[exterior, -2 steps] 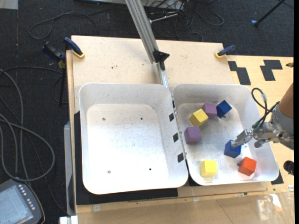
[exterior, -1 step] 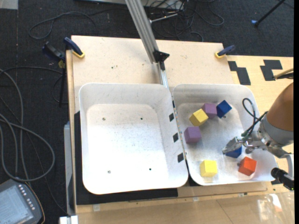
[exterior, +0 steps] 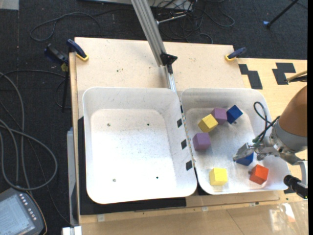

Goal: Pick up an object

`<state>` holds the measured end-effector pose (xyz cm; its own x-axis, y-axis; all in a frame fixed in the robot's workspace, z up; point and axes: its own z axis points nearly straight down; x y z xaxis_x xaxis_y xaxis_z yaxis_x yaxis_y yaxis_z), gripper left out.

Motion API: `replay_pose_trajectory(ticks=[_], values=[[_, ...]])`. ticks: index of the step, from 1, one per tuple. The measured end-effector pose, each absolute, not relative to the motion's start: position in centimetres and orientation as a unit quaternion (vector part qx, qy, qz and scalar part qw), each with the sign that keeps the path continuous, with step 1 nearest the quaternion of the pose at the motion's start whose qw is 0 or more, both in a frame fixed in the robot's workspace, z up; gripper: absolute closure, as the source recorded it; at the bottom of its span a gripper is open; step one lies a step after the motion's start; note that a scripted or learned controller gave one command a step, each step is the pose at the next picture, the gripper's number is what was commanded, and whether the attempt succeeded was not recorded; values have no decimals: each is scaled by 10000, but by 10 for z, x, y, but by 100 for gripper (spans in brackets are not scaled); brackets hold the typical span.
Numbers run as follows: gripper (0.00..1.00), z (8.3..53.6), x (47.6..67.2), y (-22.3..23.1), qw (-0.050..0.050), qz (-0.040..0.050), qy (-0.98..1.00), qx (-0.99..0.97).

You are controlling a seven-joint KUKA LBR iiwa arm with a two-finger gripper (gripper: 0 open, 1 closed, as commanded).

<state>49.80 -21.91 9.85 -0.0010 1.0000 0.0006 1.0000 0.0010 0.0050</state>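
Arm [exterior: 296, 116] reaches into right bin [exterior: 259, 102]; gripper [exterior: 246, 154] low over a blue cube [exterior: 246, 158], fingers straddling it, closure impossible to tell; orange cube [exterior: 259, 174] just beside; yellow cubes [exterior: 218, 176] [exterior: 208, 123], purple cubes [exterior: 201, 141] [exterior: 220, 114], second blue cube [exterior: 234, 113] scattered nearby; left bin [exterior: 93, 102] alongside.

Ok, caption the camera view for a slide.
Gripper down at a blue cube in the right bin.

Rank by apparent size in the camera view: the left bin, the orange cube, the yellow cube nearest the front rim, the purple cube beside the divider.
1. left bin, by far the largest.
2. The yellow cube, purple cube and orange cube look alike; no ranking among them.
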Motion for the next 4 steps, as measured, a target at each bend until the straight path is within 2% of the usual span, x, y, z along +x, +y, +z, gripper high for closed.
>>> replay_pose_trajectory(ticks=[1, 4], values=[[100, 109, 499, -219, 27, 25, 7069, 7073], [100, 235, 504, -218, 30, 9, 7085, 7057]])
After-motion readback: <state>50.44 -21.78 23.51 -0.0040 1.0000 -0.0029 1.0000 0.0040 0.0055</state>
